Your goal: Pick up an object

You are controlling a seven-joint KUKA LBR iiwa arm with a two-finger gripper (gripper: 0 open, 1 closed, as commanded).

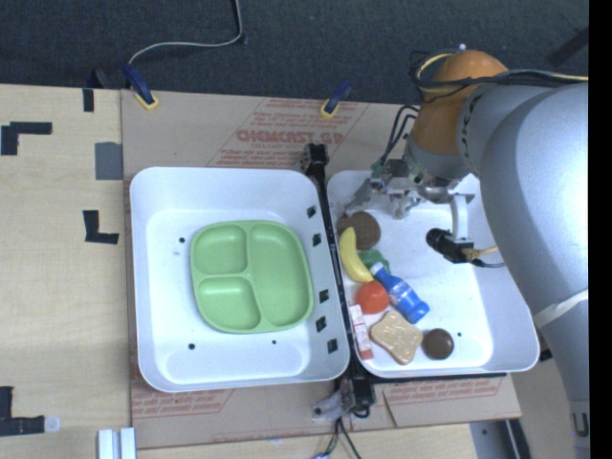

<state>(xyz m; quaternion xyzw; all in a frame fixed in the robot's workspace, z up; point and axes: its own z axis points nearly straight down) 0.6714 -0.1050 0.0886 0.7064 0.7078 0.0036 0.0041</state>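
Note:
The right bin (478,304) holds several small objects along its left side: a brown round piece (366,229), a yellow banana (351,255), a blue bottle (403,295), a red tomato (373,297), a slice of toast (397,337) and a dark brown ball (438,343). My gripper (382,199) hangs over the bin's far left corner, just beyond the brown round piece. Its fingers look spread apart, and nothing shows between them.
The left bin (158,256) holds a green divided plate (252,275). A black divider (325,247) runs between the bins. The arm's grey body (535,180) covers the right bin's far right side, and a black fitting (449,245) sticks out over the bin.

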